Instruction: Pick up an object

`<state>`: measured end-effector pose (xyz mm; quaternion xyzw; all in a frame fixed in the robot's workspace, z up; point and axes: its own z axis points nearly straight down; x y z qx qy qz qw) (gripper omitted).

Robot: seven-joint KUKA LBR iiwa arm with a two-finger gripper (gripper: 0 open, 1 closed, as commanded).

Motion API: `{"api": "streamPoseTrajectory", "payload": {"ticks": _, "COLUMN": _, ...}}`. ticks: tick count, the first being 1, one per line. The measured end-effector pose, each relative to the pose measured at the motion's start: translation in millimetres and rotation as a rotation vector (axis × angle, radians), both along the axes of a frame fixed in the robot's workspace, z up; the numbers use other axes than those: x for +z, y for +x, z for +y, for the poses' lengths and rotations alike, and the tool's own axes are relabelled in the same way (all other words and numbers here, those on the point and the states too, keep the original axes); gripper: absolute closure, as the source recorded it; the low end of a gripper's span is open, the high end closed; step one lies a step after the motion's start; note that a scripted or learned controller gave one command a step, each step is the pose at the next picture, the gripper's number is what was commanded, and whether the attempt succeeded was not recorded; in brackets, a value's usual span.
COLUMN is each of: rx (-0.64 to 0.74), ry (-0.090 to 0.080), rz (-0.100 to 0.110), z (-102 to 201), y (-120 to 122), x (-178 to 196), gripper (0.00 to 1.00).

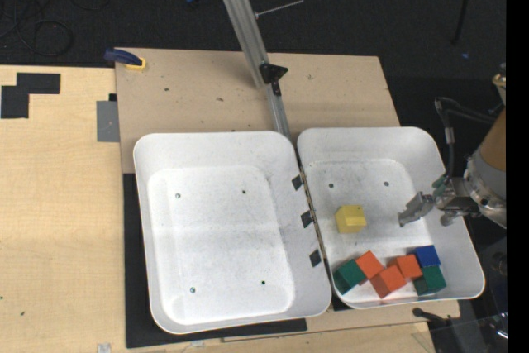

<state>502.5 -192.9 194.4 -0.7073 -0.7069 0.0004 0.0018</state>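
**Gripper poised over the right bin, nothing yet taken**

The gripper [423,209] is seen at the right of the frame, reaching in over the right bin [376,146] from its right rim. It is held above the bin floor, to the right of the yellow cube [350,218] and above the cluster of blocks in the lower right of the frame; this placement is judged to be an approach, since every candidate object lies within that bin. Whether the fingers are spread or pressed together cannot be told at this size, and nothing is seen between them.

The yellow cube is set apart near the middle of the right bin, with bare floor on all sides, so it is judged the easiest piece to take. It appears as a small, bright yellow block with a lighter top face.

The rest is packed along the bin's lower edge: a green block [350,274], two orange blocks [369,264] [407,267], a red-orange block [387,282], a blue block [426,256] and a dark green block [430,282], touching or just beside one another. The left bin [219,314] is shown beside it.
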Motion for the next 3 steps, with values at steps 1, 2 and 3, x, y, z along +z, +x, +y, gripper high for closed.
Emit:
{"api": "streamPoseTrajectory", "payload": {"ticks": 1, "rx": -0.002, "ry": 0.0, "rz": -0.001, "z": -1, "y": 0, "x": 0, "gripper": 0.0}}
{"api": "streamPoseTrajectory", "payload": {"ticks": 2, "rx": 0.0, "ry": 0.001, "rz": 0.005, "z": 0, "y": 8, "x": -57, "gripper": 0.0}}
{"api": "streamPoseTrajectory", "payload": {"ticks": 3, "rx": -0.002, "ry": -0.001, "rz": -0.002, "z": 1, "y": 9, "x": -103, "gripper": 0.0}}
